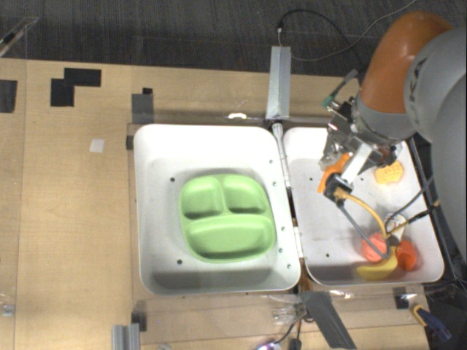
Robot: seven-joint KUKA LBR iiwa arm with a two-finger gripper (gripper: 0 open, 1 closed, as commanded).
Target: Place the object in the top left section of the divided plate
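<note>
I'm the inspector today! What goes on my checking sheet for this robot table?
Surface: two white bins side by side, the left bin and the right bin, on a wooden bench.
Job's things: green divided plate in the left bin, with nothing in its top left section.
Clutter: yellow waffle, banana, pink piece and red-orange piece, all in the right bin.
Grippers: tool over the back left part of the right bin.
Cables: black cable on the floor behind the bench.
Surroundings: dark carpet; black patches on the bench.
</note>
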